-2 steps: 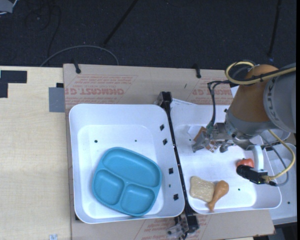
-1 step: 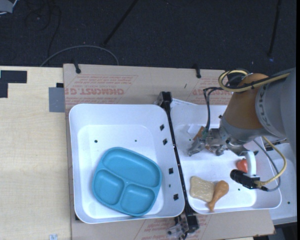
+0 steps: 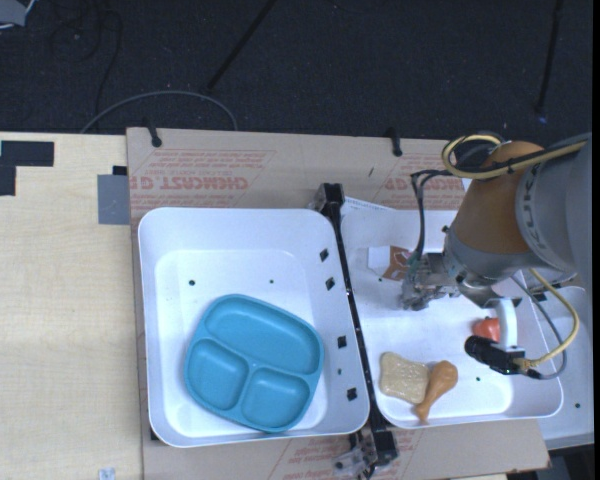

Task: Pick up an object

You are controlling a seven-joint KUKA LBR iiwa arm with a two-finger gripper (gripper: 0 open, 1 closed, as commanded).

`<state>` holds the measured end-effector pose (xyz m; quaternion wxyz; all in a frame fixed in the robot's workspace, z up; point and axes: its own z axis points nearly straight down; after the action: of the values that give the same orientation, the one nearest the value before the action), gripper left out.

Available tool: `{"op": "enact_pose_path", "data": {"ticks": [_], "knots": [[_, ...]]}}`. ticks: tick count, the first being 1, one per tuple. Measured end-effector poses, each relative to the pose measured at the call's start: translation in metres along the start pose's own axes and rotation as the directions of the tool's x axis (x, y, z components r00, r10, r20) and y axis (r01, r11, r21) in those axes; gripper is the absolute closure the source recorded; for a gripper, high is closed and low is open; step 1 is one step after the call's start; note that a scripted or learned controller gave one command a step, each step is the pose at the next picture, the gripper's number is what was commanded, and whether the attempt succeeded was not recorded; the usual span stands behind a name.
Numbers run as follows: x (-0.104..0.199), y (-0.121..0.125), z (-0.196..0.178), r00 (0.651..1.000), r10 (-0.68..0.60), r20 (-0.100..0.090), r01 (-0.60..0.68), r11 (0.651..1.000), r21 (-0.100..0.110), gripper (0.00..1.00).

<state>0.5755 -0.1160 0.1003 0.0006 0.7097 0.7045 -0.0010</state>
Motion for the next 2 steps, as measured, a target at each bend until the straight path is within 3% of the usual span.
{"op": "enact_pose_path", "data": {"ticks": [2], "knots": [[-0.012,0.006,-0.093,1.000,-0.001,-0.002,0.001,1.000,-0.002,1.00]]}}
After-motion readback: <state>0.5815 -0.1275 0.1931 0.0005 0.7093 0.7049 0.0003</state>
